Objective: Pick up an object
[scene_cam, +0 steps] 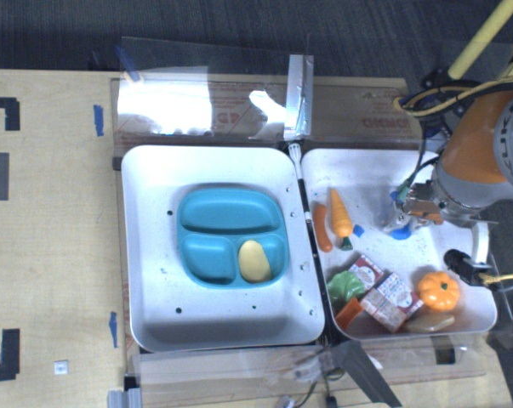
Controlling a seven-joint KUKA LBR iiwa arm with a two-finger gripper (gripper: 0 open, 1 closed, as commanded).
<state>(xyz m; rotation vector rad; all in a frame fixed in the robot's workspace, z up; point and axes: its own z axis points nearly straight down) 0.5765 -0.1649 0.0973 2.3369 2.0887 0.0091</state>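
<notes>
Over right bin (324, 167), my hand (402, 221) hung low, near carrot (339, 213); grip state unclear. Small pumpkin (438, 290), snack packet (388, 298) lay at bin's near end. Left bin (145, 228) held blue tray (230, 232) with yellow lemon (254, 261).

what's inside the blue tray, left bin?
The blue tray has three compartments. A yellow potato-like piece lies in the lower right one; the other two show bare blue. The tray floor under that piece is covered, so unseen.
</notes>
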